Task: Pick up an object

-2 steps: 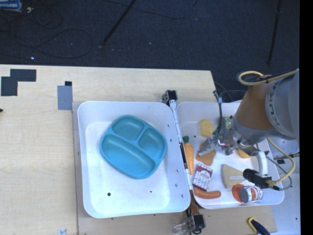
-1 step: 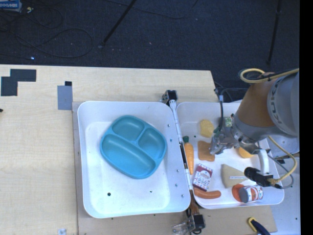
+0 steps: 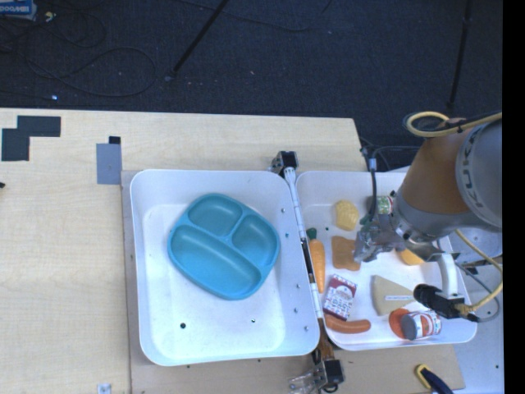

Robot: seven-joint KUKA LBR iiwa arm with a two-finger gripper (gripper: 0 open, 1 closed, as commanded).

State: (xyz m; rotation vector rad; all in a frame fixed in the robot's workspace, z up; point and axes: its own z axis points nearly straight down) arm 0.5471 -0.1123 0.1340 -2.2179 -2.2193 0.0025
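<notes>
Red-and-white carton (image 3: 340, 295), its print unreadable, lies near the end effector (image 3: 367, 249), whose grip state I cannot tell.

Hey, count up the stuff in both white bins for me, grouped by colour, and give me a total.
Blue: 1, divided plate
Yellow: 2, lemon, small wedge
Orange or brown: 4, carrot, toast, sausage, can
Red and white: 1, box
Beige: 1, slice
Total: 9
</notes>
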